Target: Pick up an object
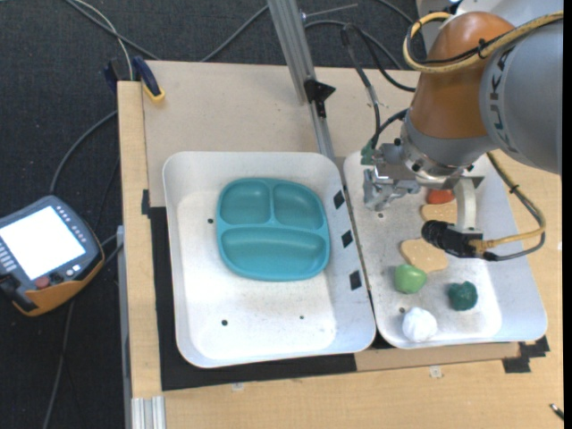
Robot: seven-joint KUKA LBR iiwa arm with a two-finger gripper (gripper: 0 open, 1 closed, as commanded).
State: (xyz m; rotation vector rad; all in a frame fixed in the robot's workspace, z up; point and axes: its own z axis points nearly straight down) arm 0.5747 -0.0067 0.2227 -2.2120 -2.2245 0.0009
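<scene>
1. Counter (232,105): tan board carrying two shallow white bins side by side.
2. Arm (500,70): grey with orange band, reaching in from 3 o'clock, wrist hanging over the right bin's upper half.
3. Left bin (259,329): holds one teal divided plate (272,229), lying flat near the bin's centre, long axis roughly 9-to-3 o'clock. Stiff plastic by the look, wide and shallow; judged awkward for a two-finger pinch except at the rim.
4. Right bin (514,315): holds the small candidates for the pick, clustered toward 5 o'clock of the wrist.
5. Gripper (382,189): poised over the right bin's 11 o'clock corner, pointing down. Nothing visible between the fingers. Opening width not readable from this angle; cannot tell.
6. Tan flat piece (424,256): long axis running 10-to-4 o'clock, lying flat, just below a black cable end. Likely light and thin; hard to get under.
7. White rounded object (418,323): at the bin's 6 o'clock edge. Probably light; grasp across the middle.
8. Green ball-like object (410,279): touching the tan piece at its lower edge. No clear long axis; probably light, may roll; pinch across the widest part.
9. Dark green object (462,295): at 3 o'clock of the green one, apart from it. Lumpy, possibly soft; top-down pinch looks workable.
</scene>
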